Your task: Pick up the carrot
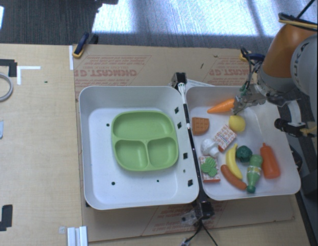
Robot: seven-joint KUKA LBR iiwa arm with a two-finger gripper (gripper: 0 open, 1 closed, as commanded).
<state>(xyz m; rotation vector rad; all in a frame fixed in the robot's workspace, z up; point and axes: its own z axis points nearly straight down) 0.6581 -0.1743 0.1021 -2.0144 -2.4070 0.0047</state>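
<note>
The carrot [221,106] is orange and lies on its side near the back of the right bin [287,188], pointing left. My gripper [241,103] hangs low over the bin at the carrot's thick right end, touching or almost touching it. The carrot seems to rest on the bin floor. The grey arm with its orange band [282,50] comes in from the upper right.
Just below the gripper sits a yellow lemon [237,123]. A waffle [200,125], a red-and-white box [224,136], a banana [231,160], broccoli [244,153], a green bottle [254,172] and an orange bottle [270,161] crowd the right bin. The left bin [92,137] holds a green divided plate [145,140].
</note>
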